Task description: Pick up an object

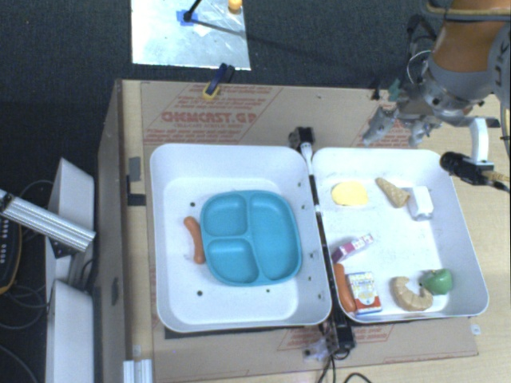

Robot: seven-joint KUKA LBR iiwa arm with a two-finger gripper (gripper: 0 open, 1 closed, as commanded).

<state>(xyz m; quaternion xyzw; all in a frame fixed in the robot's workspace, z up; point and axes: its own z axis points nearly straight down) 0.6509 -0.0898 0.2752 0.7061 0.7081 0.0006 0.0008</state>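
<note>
Objects: yellow disc [350, 194], croissant [411, 294], green apple [437, 280], carton [364, 289] and tube [353, 247] all lie loose in the right bin [457, 214].
Gripper [397, 126]: above that bin's far rim, fingers spread, nothing between them.
Progress: judged not begun; descent, grasp and lift remain.
Left bin [172, 214]: blue tray [250, 236], sausage [194, 239] beside it.
Surface: cardboard-topped bench [239, 110].
Room: dark carpet [64, 46].

In the right bin [459, 214], bare floor is left in the middle and along the right side. Its upper part is occupied by a yellow disc [350, 194], a tan piece [391, 191] and a white block [421, 202]. The lower edge is crowded by a carton [363, 290], a croissant [411, 294] and a green object [437, 280]. The left bin [231, 162] is largely taken up by a blue divided plate [250, 236].
</note>
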